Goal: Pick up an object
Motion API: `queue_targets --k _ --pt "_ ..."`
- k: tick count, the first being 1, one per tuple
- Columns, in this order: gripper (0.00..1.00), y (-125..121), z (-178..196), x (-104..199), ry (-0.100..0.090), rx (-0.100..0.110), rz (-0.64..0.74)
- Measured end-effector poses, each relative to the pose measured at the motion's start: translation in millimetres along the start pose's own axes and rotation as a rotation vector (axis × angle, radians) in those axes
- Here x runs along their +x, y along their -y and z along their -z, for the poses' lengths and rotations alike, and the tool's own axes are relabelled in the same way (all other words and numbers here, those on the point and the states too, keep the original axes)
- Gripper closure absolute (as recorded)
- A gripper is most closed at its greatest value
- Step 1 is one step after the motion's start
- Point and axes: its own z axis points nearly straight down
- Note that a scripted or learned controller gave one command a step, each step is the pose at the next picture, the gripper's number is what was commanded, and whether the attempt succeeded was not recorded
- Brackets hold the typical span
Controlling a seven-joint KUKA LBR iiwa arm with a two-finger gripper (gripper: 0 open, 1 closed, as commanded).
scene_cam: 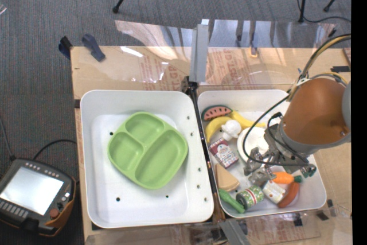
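In the right white bin (309, 197), the arm's metal hand (261, 167) is reaching down among toy foods; whether it is apart or together cannot be told. A small green-capped jar (250, 197) with an unreadable label is lying just below it, an orange toy carrot (285, 178) just beside. A small dark-red carton (224, 152), print illegible, is sitting nearby.

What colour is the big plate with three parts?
Light green: the three-compartment plastic plate, seen in the camera view.

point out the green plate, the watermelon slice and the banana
green plate (148, 150), camera view, middle divider
watermelon slice (217, 112), camera view, red flesh
banana (216, 124), camera view, yellow middle
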Motion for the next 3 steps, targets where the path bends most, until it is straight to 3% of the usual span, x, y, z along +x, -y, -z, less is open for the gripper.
queue_targets --k 1,2,3 --pt "1.00 24.8 -9.0 -64.7 0.002 0.002 -0.016" --pt "0.00 25.2 -8.7 -64.5 0.001 0.003 -0.018" --pt "0.00 38.7 -8.5 -81.1 0.001 0.003 -0.025"
